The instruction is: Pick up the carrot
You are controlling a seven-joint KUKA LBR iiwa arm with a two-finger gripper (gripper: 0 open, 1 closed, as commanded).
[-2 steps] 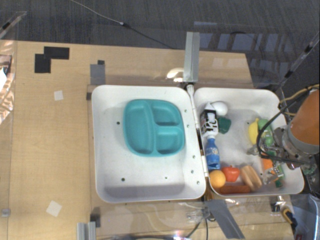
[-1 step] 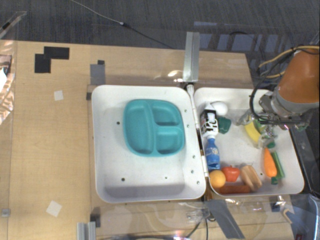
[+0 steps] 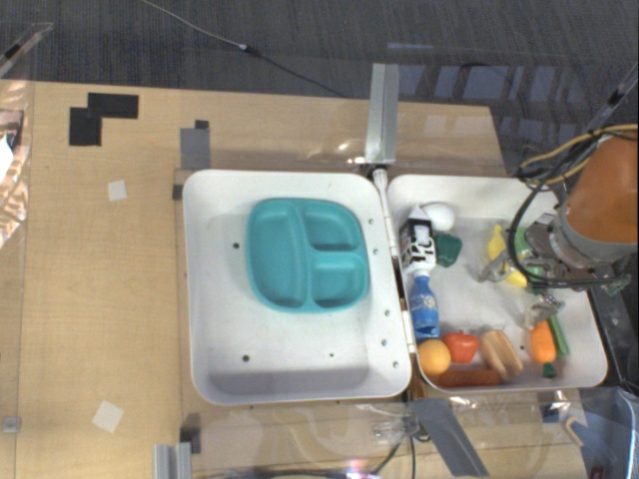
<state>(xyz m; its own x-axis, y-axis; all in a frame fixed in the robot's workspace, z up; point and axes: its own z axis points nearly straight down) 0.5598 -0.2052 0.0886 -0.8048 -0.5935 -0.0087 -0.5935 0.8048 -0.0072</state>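
A teal divided plate [image 3: 305,254] sits in the left bin [image 3: 215,367]. In the right bin [image 3: 469,203], a small bottle [image 3: 423,297] lies along the left wall; an orange [image 3: 433,355], a tomato [image 3: 461,346] and a hot dog bun [image 3: 501,353] crowd the near edge. The carrot [image 3: 542,342] lies in the near-right corner, just below the gripper [image 3: 539,307], touching a green piece. Whether the claw is apart or together cannot be told. The 2 risks: the wall blocking a finger, or the carrot slipping sideways.
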